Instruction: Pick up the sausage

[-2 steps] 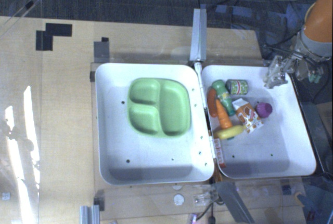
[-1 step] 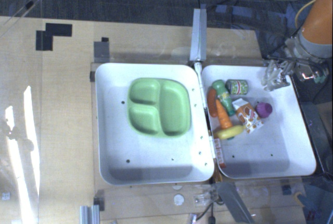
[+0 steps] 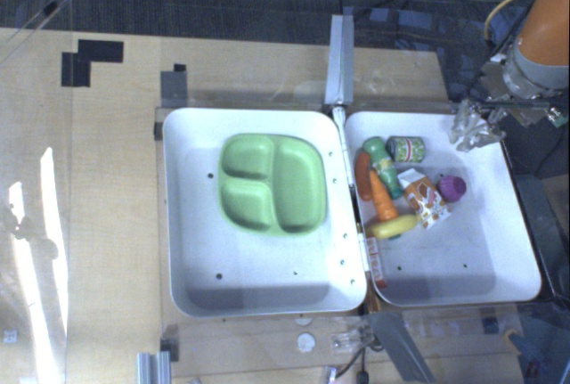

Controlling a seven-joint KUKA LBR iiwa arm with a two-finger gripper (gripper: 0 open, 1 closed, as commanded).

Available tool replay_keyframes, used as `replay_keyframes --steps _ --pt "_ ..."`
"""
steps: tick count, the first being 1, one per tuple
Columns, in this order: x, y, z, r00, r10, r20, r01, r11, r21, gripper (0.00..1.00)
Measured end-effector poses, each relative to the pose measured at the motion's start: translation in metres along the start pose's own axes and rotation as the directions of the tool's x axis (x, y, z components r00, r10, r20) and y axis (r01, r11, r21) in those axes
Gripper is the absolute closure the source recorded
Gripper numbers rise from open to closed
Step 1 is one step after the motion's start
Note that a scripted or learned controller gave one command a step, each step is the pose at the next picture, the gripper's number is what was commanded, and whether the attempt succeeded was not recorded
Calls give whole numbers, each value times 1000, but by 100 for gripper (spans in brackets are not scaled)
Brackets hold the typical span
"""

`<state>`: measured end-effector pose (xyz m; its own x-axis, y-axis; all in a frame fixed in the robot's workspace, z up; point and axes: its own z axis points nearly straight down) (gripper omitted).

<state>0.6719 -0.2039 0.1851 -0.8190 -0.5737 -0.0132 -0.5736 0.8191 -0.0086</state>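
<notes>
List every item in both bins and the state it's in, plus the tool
Green tray: lying flat in the left bin, nothing in its compartments.
Sausage: lying by the right bin's left wall, untouched.
Carrot: lying beside the sausage.
Green bottle: lying on its side.
Can: on its side.
Banana: lying flat.
Carton: tipped over.
Purple item: resting apart.
Tool: above the right bin's far right corner, holding nothing.
</notes>
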Motion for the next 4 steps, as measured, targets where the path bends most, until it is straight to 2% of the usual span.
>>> replay_keyframes --steps 1,2,3,4 --pt "0 0 -5 856 -517 1 517 856 -1 100" --pt "-3 5 8 633 -774 2 774 633 -6 100" --pt "0 1 -6 263 -965 -9 965 263 10 100" --pt "-8 12 10 123 -992 5 992 123 -4 100"
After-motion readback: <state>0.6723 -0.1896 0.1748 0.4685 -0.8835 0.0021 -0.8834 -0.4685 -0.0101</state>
